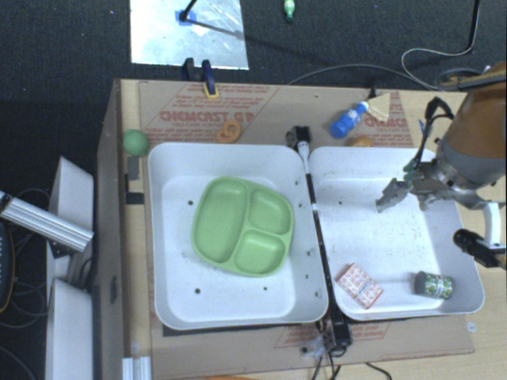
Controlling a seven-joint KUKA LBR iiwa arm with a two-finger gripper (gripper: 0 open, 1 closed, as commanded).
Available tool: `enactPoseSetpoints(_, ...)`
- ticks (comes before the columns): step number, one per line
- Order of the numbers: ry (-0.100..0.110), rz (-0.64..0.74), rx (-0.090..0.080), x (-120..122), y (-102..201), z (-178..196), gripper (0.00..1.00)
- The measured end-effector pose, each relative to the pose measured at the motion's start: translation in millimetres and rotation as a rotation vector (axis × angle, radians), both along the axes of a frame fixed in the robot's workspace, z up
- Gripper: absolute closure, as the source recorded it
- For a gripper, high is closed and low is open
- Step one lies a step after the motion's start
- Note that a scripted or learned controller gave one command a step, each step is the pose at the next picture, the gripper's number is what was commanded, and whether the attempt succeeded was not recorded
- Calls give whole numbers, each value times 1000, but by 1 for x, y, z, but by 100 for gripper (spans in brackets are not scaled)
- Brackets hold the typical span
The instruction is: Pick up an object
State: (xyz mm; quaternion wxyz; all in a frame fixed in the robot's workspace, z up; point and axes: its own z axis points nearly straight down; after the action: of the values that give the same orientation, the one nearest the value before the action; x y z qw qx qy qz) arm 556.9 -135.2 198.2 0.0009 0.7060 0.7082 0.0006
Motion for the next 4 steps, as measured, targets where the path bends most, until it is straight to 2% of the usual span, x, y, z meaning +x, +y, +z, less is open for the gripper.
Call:
enactPoseSetpoints(1, 0, -2, 0, 6, -7, -114, 0)
enactPoseSetpoints(2, -4, -2, -3, 21, -59, -16, 0)
enactPoseSetpoints(3, 2, -2, 1, -70, -33, -114, 0)
enactPoseSetpoints(4, -2, -1, 0, -69, -33, -103, 100)
